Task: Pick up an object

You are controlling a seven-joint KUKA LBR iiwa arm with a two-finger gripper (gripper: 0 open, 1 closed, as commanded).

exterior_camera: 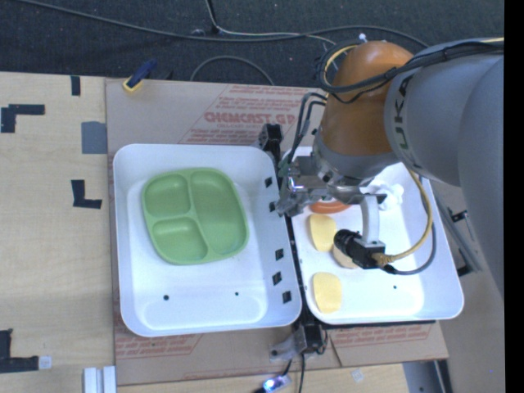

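The gripper (318, 196) hung over the right bin (409, 295), just beside a yellow piece (322, 232); clenched or released, I couldn't tell.

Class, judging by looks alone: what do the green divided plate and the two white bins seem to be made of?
Green plate: probably moulded plastic with a matte finish, going by its even colour and soft, rounded compartment ridges. Left bin and right bin: likely smooth plastic, slightly glossy, with rounded corners and a faint sheen.
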